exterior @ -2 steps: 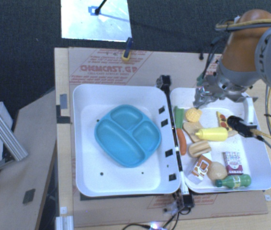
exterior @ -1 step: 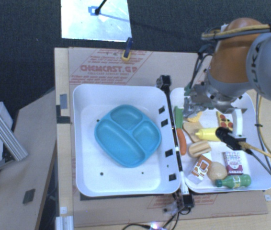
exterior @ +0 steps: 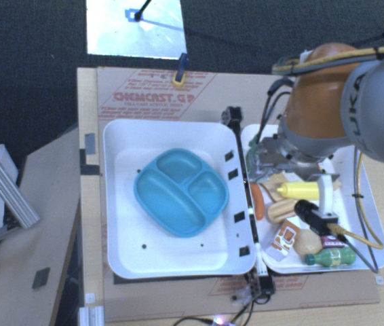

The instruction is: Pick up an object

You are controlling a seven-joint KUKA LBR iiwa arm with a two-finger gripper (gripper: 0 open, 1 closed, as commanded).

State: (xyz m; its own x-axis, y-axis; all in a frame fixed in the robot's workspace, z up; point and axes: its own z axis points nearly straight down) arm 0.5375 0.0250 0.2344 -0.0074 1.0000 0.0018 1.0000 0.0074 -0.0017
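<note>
My gripper [exterior: 271,163] hangs low over the back left part of the right bin [exterior: 372,212], mostly hidden under the orange-banded wrist. Just in front of it lie a yellow banana-like piece [exterior: 299,191], an orange sausage [exterior: 257,202] by the bin's left wall and a tan bun [exterior: 282,210]. Nearer the front edge sit a small red-and-white carton [exterior: 283,240], a brown potato [exterior: 306,244] and a green bottle [exterior: 332,257] on its side. A white upright piece [exterior: 324,193] stands to the right of the yellow one. Something greenish [exterior: 252,160] shows at the gripper's left edge.
The left bin [exterior: 121,250] holds a blue divided plate [exterior: 180,191], tilted slightly. A black-clipped divider [exterior: 241,182] separates the two bins. Both bins rest on a cardboard sheet [exterior: 155,97] with red lettering. A metal frame [exterior: 2,189] stands at the far left.
</note>
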